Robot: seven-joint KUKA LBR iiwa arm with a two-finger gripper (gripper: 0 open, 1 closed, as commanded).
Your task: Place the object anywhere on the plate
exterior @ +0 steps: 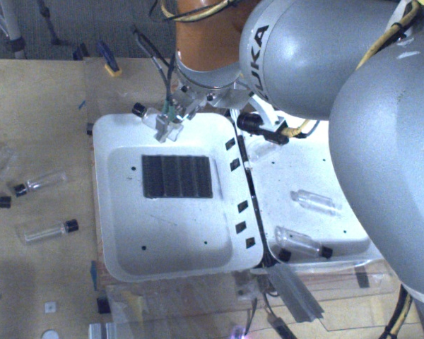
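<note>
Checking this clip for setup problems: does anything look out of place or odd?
Yes. Several clear vials lie scattered on the bench left of the left bin, outside both bins. The end effector sits over that bin's far rim, short of the dark plate.

Position: fixed above bench (35,119), looking down at a slant.
Framing: close; both bins (109,260) mid-frame, arm (318,55) upper right.

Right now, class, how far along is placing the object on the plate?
Done: a clear vial with a black cap looks lifted to the left bin's far edge. In hand: the hand appears to grip it. Left: setting it on the dark ribbed plate, which bears nothing yet.
</note>
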